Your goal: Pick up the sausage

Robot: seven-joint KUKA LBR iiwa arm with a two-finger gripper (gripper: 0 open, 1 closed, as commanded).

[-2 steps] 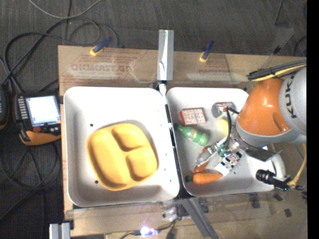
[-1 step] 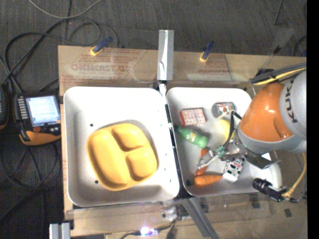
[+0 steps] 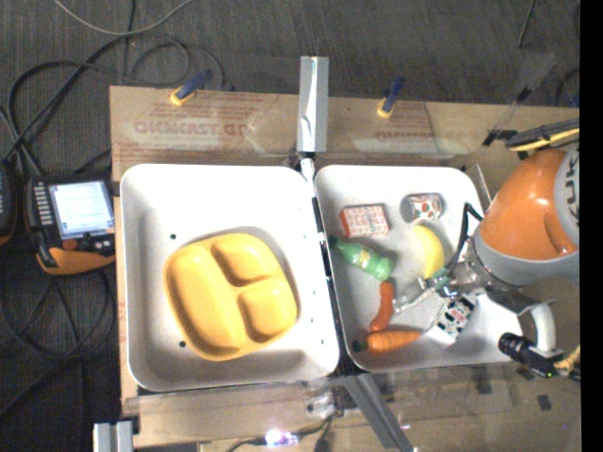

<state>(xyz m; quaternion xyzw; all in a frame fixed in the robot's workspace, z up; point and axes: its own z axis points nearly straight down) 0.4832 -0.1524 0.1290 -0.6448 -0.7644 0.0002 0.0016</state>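
Observation:
The sausage [image 3: 383, 305] is a short reddish-orange piece lying nearly upright in the lower middle of the right bin [image 3: 330, 252]. My gripper [image 3: 420, 297] hangs low over that bin, just right of the sausage and close to its upper half. Nothing shows held in it. The orange-banded wrist [image 3: 528, 219] covers the bin's right side.
An orange carrot [image 3: 394, 340] lies right below the sausage. A green bottle [image 3: 366, 258] is up-left of it, and a yellow lemon [image 3: 426, 249], a red box [image 3: 365, 219] and a small can [image 3: 422, 205] lie further back. A white dotted box [image 3: 454, 316] sits under the gripper. A yellow divided plate [image 3: 232, 293] lies in the left bin [image 3: 141, 252].

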